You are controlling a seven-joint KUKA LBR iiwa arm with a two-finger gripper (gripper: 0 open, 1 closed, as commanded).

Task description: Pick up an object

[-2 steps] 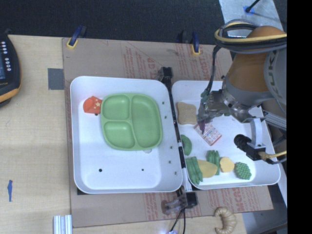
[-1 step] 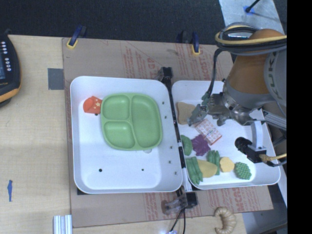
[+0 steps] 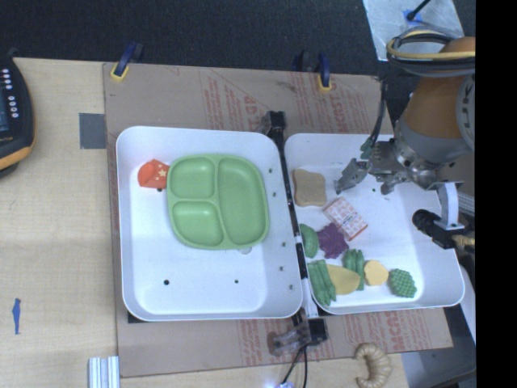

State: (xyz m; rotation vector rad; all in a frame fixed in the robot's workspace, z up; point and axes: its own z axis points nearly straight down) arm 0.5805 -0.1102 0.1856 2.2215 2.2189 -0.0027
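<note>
Camera view: hand poised over the right bin, nothing held

Camera view has the hand (image 3: pixel 354 176) low over the right bin (image 3: pixel 436 293), its two fingers spread apart with only white bin floor between them; it grips nothing; just to its left lies a tan bread slice (image 3: pixel 309 187), and just below and slightly left of it a pink-and-white patterned card (image 3: pixel 345 217); further below sit a purple grape cluster (image 3: pixel 331 238), green pods (image 3: pixel 321 281), a yellow piece (image 3: pixel 376 273) and a green bumpy piece (image 3: pixel 401 282), crowded together; the left bin (image 3: pixel 137 289), well away to the hand's left, carries a green divided plate (image 3: pixel 218 200) and a red piece (image 3: pixel 152 174); as I judge it, the bread or the card is the sensible target, being nearest and standing apart from the cluster; centre the fingers across the narrow side, descend straight, close only once both fingers flank it; a flat card may slip under the tips, so the thicker bread looks the safer pick
</note>
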